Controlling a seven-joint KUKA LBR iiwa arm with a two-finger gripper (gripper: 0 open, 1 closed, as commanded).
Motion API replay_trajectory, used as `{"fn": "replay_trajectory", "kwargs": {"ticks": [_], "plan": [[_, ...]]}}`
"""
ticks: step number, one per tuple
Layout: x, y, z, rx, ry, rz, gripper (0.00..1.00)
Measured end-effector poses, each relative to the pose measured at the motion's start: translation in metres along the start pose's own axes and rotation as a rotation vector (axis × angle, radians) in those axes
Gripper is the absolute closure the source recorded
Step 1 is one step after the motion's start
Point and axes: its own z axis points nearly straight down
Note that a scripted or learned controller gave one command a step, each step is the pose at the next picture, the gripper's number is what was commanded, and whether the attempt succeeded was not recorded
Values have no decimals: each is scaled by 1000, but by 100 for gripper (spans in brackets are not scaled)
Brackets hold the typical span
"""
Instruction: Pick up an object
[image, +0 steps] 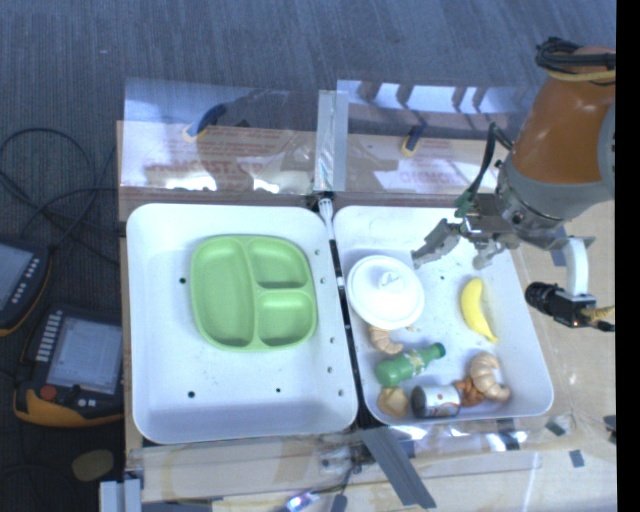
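A: What sits in the left bin (150, 400)?
B: A green divided plate (253, 291).
A: And the right bin (540, 385)?
B: A white lidded bowl (386, 290); below it a green bottle (408, 364), long axis running 8 to 2 o'clock, cap toward 2. A can (436, 401) and a croissant (485, 378) lie near. The banana (477, 308) runs 12 to 6.
A: The gripper (458, 243)?
B: Fingers spread wide, nothing between them; the banana lies just off at its 5 o'clock, apart.

End effector (458, 246) hangs with fingers spread apart, holding nothing.
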Motion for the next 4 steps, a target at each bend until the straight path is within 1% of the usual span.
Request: {"fn": "replay_trajectory", "kwargs": {"ticks": [1,2,3,4], "plan": [[-71,-15,39,-1,0,-191,0],[-129,15,104,-2,0,-318,0],[-123,16,182,-8,4,-381,0],[-124,4,186,-22,-6,-465,0]]}}
